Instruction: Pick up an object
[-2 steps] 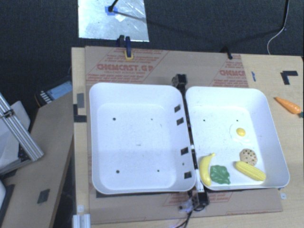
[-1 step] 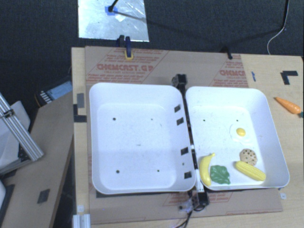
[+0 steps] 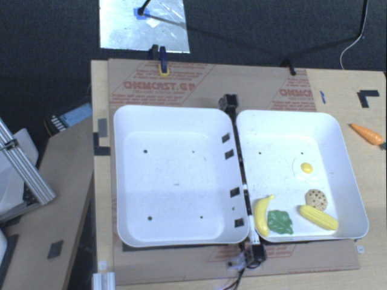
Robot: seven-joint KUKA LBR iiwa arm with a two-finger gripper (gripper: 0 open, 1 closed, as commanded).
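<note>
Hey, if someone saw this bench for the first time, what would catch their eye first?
Most likely the bright toy food bunched in the near part of the right bin: a banana by the divider, a green leaf touching it, a corn cob, a cookie and a fried egg farther back. An orange carrot lies outside on the bench at the right edge. A shiny foil sheet lies on the dark floor beyond the bench.

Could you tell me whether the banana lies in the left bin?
No, the banana lies in the right bin, beside the green item.
</note>
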